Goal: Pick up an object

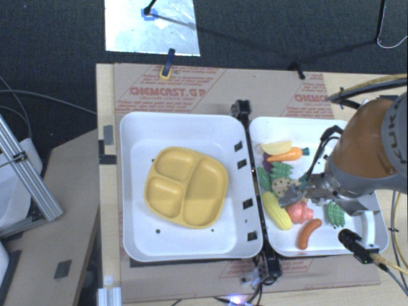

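The right bin holds several toy foods. A pale yellow slice and an orange carrot lie at its far left, with a green leafy piece just below them. A speckled round piece, a yellow corn cob, a pink-red fruit, a red sausage and a green vegetable lie nearer the front. My gripper is low in this bin, between the speckled piece and the pink-red fruit, close above them. No object is visibly lifted.
The left bin holds a yellow divided plate. A black divider runs between the bins. The arm's orange-brown band hangs over the right bin's right side. A purple piece and a green strip lie by the divider.
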Action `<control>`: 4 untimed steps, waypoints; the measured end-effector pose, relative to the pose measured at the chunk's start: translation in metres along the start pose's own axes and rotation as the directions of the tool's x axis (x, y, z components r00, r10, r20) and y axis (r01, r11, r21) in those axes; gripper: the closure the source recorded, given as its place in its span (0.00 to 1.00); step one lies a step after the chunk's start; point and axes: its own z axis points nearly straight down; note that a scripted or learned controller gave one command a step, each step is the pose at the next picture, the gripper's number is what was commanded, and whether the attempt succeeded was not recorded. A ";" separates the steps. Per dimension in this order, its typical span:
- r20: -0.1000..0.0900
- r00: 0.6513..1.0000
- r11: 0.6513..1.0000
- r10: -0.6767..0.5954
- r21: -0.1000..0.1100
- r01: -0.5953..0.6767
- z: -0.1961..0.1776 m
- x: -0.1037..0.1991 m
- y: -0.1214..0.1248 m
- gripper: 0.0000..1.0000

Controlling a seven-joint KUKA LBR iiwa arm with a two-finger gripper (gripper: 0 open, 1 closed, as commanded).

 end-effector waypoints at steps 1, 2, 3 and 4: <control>0.000 1.000 1.000 0.000 0.000 0.000 0.000 0.000 0.000 0.00; -0.001 1.000 1.000 0.001 0.004 -0.001 0.069 -0.008 -0.001 0.00; 0.004 1.000 1.000 0.006 -0.001 -0.006 0.065 -0.080 -0.001 0.00; 0.001 1.000 1.000 0.000 -0.002 0.000 0.055 -0.075 0.000 1.00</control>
